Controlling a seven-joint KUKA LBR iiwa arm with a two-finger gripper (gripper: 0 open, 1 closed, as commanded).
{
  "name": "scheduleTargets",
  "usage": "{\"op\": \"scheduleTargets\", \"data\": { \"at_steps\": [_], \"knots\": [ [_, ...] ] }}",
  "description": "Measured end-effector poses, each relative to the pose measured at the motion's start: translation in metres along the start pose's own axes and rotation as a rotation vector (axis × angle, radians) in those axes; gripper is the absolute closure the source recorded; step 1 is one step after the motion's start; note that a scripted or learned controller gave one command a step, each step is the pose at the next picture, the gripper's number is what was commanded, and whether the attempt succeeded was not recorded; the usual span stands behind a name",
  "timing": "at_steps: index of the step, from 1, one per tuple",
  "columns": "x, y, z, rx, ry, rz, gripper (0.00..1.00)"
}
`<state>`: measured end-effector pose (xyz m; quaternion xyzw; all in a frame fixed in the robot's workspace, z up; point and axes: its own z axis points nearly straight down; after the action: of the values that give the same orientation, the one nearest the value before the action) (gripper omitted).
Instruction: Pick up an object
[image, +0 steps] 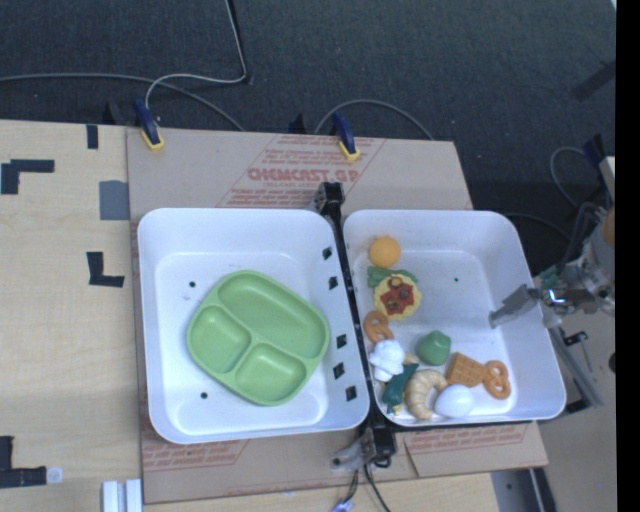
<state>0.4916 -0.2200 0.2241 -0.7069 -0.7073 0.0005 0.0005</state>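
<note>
Smooth white egg (456, 401) — beside ridged croissant (428, 389).

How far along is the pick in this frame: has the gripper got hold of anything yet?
Nothing looks done yet. The gripper sits over the right bin's right edge with nothing seen between its fingers. The toy food lies in that bin: orange ball, pizza slice, green piece, pretzel, white egg. The green divided plate rests in the left bin. Left to do: reach in, close on one item, lift.
</note>
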Motion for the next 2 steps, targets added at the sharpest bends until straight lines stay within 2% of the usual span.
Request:
{"op": "scheduleTargets", "data": {
  "at_steps": [1,2],
  "knots": [
    [0.067,0.008,0.086,0.002,0.001,-0.001,0.00],
    [0.121,0.027,0.136,-0.009,-0.002,0.000,0.00]
  ]
}}
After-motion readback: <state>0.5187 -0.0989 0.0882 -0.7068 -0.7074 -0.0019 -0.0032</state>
